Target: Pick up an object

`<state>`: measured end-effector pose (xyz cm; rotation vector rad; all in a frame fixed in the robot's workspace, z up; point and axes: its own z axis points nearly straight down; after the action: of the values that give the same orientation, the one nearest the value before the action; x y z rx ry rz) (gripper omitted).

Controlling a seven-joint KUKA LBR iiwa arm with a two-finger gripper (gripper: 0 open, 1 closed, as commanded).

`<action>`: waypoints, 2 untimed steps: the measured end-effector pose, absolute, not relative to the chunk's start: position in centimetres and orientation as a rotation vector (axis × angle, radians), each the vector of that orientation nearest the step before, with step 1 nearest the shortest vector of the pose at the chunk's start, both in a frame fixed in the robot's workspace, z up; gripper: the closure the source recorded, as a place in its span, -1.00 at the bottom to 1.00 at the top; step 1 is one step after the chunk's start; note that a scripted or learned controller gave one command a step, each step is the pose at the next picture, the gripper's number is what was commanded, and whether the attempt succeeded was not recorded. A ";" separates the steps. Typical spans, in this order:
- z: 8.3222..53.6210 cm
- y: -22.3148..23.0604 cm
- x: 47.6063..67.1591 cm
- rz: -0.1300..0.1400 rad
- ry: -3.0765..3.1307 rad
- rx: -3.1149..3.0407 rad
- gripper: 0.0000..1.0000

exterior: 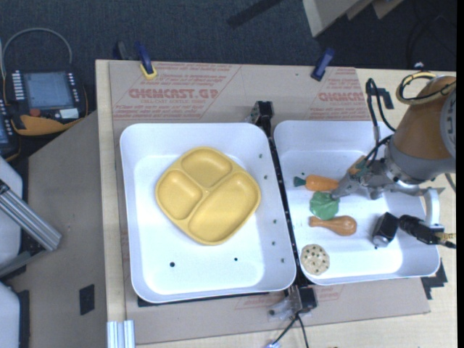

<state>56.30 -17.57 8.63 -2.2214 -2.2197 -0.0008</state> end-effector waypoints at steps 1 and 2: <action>9.6 -17.6 56.3 0.000 -2.222 -2.223 1.00; 13.9 -17.9 56.3 -0.003 -2.225 -2.226 1.00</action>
<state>56.33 -17.93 13.91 -2.2261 -2.2253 -0.0033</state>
